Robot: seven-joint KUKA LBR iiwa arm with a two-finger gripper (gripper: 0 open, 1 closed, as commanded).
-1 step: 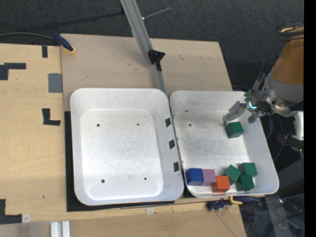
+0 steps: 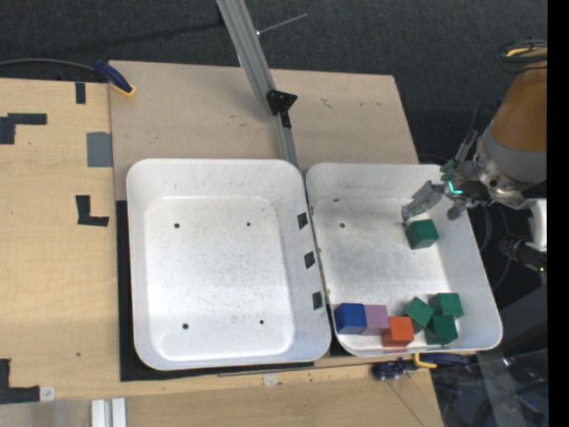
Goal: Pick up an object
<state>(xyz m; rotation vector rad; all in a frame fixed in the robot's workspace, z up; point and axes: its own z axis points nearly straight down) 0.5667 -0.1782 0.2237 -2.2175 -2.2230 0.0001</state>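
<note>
1. Listing first: one green wooden-looking cube (image 2: pixel 422 234), matt and sharp-edged, lying alone in the upper right part of the right-hand shallow white plastic bin (image 2: pixel 356 238), well apart from the other blocks.
2. Blue cube (image 2: pixel 350 317), at the near edge of the same bin, leftmost of a cluster.
3. Pale purple cube (image 2: pixel 376 318), touching the blue one on its right.
4. Orange cube (image 2: pixel 400 330), just beside the purple one, nearest the bin's front rim.
5. Three further green blocks (image 2: pixel 436 316), bunched together to the right of the orange cube, in the bin's near right corner.
6. Left-hand shallow white plastic bin (image 2: pixel 213 265), rounded corners, its floor speckled with fine dark scuffs and four small dark dots; it touches the right bin along one side.
7. Light plywood bench (image 2: pixel 53 238), bearing black tape marks and a grey patch on its left part; dark carpeted floor behind.
8. Slanted aluminium rail (image 2: pixel 249 43) with a black bracket, rising from between the bins.
9. Grey arm with orange band (image 2: pixel 524 114), reaching in at the right.
10. Grey two-finger pincer (image 2: pixel 429 201), tilted, poised just above the lone green cube; whether it touches the cube, and whether it is parted or clenched, cannot be told.
</note>
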